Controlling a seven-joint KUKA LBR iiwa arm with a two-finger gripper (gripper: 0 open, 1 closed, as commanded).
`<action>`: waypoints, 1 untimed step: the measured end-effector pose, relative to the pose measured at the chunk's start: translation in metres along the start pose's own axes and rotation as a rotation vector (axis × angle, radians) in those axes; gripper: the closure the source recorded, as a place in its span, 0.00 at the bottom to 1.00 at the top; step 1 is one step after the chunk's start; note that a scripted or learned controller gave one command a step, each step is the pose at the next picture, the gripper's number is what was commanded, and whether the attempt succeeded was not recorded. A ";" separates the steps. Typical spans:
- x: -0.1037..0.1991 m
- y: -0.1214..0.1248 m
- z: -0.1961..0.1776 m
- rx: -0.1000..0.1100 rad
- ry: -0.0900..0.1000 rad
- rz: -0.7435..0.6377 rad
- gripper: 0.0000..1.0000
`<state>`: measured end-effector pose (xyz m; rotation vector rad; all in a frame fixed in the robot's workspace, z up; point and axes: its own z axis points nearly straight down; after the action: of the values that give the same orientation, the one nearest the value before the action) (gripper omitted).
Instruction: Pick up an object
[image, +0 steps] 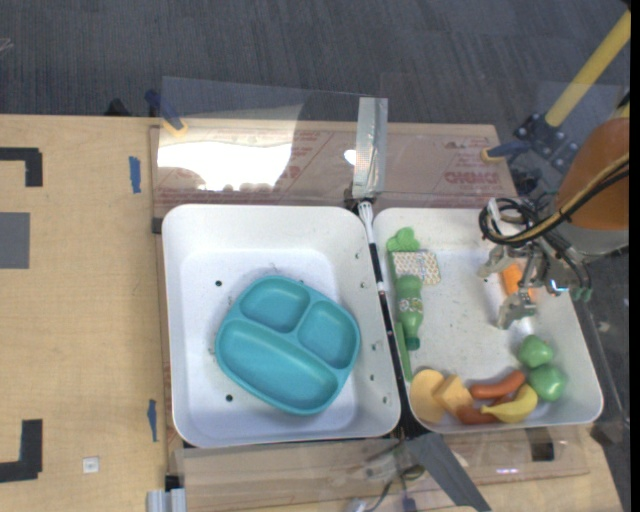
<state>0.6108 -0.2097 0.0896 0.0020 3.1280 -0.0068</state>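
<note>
My gripper (508, 290) hangs low over the right bin (590, 400), near its right wall. Its two silvery fingers (517, 311) stand apart. A small orange object (512, 277) shows between them; I cannot tell whether they touch it. Toy food lies along the bin's front: two green round pieces (540, 365), a red-orange sausage shape (495, 385), a yellow banana (515, 405) and an orange-yellow piece (432, 392). Green toys (407, 300) and a patterned card (415, 266) lie along the bin's left wall.
The left bin (190, 240) holds a teal divided plate (288, 342). A raised divider (378, 290) separates the two bins. Black cables (505, 218) loop above the gripper. The middle of the right bin's floor (455, 320) is bare.
</note>
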 end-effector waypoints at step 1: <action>-0.004 0.001 -0.014 0.003 -0.012 -0.003 1.00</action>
<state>0.6146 -0.2081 0.1033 -0.0019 3.1160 -0.0108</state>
